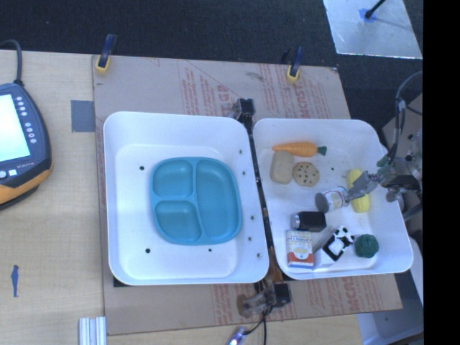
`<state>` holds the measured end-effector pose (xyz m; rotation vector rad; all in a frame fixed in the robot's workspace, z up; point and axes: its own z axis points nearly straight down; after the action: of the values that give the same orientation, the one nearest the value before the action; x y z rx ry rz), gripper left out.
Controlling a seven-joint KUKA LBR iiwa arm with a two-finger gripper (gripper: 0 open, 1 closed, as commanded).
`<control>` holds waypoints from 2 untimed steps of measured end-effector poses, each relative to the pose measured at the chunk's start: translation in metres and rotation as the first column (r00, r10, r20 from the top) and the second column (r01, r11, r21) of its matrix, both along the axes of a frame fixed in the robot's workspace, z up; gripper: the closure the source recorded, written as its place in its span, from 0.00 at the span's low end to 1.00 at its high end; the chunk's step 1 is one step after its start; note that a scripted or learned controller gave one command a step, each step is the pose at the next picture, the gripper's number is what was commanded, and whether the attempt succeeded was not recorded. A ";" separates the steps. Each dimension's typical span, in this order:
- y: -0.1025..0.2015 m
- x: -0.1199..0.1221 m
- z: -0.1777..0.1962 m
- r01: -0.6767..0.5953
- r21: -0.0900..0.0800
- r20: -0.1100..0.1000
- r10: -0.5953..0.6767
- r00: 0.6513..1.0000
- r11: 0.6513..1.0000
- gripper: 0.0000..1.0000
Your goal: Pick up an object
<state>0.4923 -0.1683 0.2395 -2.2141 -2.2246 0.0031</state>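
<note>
Gripper (359, 184) low over the right bin (374, 136), at the right of the frame.

Its tip sits among the clutter, touching or just over a yellow item (357, 191) and a small silvery one (333, 199); whether it is open, closed or holding anything cannot be told. Nearby lie a carrot (296, 149), a cookie (305, 173), a tan piece (282, 167), a black block (311, 221), a carton (300, 249) and a green ball (366, 245). The left bin (129, 131) holds a blue divided plate (195, 200).

Left bin (115, 192): blue divided tray (195, 200). Right bin (392, 261): carrot (295, 149), cookie (305, 173), yellow item (357, 190) (shape unclear). Gripper (368, 183) at frame right, above yellow item.
</note>
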 end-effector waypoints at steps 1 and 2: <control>0.007 0.030 -0.130 -0.002 0.000 -0.004 0.002 1.000 1.000 0.00; 0.056 0.077 -0.148 -0.003 -0.001 -0.001 0.003 1.000 1.000 0.00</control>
<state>0.5697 -0.1120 0.0915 -2.2114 -2.2277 0.0056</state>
